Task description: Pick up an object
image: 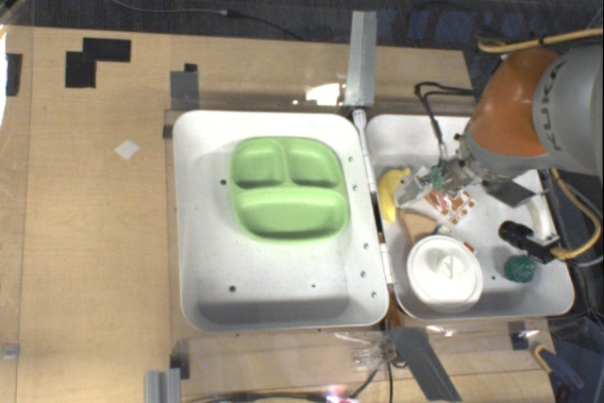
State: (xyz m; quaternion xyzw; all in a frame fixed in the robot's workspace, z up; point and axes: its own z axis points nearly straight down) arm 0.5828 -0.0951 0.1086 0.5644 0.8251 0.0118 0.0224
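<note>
My gripper [438,188] is low in the right bin [557,295], near its middle, under the orange-banded wrist [510,113]. Just left of it lies a yellow banana-shaped object [391,191], close to or touching the gripper's tip. A tan, wedge-like object [418,224] sits just below the gripper. A white round cup [444,271] stands at the bin's front. A small teal ball [519,269] rests near the front right corner. What lies directly under the gripper is hidden.
The left bin [203,293] holds a green divided plate [287,187] near its middle. A metal post [360,61] rises at the back between the two bins. The arm covers the right bin's back right part.
</note>
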